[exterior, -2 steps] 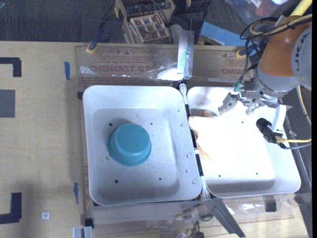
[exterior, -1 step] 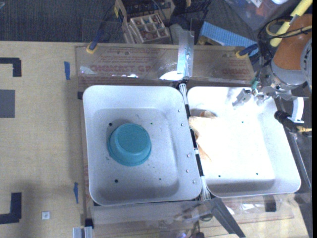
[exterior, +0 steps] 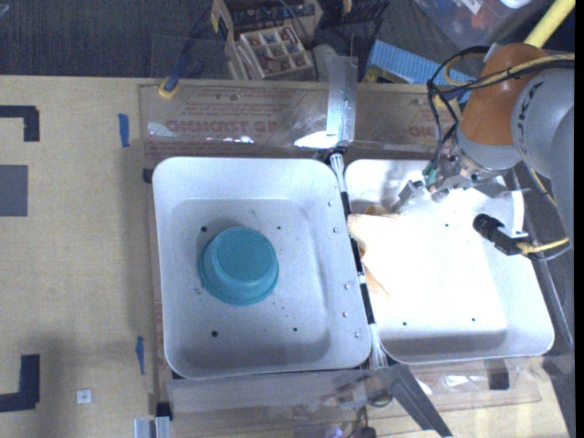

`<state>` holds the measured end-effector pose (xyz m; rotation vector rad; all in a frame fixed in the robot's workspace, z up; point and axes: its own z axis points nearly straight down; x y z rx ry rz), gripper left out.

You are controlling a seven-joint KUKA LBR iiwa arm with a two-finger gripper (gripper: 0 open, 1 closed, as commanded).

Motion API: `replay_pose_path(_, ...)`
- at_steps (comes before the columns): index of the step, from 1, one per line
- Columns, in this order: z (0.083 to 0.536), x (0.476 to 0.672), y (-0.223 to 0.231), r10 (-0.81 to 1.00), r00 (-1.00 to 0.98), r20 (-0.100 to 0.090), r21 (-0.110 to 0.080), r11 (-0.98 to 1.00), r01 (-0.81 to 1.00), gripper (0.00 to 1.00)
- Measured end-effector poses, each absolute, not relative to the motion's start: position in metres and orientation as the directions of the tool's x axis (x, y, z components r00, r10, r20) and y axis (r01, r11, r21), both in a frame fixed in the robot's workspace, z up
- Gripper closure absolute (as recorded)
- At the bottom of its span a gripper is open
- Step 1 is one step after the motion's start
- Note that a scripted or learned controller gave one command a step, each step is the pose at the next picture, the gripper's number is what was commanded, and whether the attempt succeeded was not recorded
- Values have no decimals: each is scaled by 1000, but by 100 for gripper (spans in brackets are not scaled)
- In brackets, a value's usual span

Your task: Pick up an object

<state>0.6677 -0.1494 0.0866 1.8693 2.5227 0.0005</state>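
A teal bowl [exterior: 239,265] lies upside down in the left white bin [exterior: 182,336], a little left of its middle. In the right white bin [exterior: 474,336] a pale cream and orange thing [exterior: 370,249] rests against the left wall; glare washes out its outline. A small brownish piece [exterior: 367,210] sits just above it. My gripper [exterior: 415,190] hangs over the far part of the right bin, up and to the right of the pale thing and apart from it. Nothing shows in its grasp.
The grey arm with its orange band [exterior: 497,99] comes in from the upper right, with cables looping around the wrist. A metal divider [exterior: 342,117] stands behind the bins' shared wall. Boxes and clutter lie beyond the bench's far edge.
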Motion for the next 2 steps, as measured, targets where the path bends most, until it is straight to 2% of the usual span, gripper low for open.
replay_pose_path(1,87,664,-113,831,-557,1,-11,557,830,0)
replay_pose_path(2,87,655,-125,668,-744,-3,2,744,668,0)
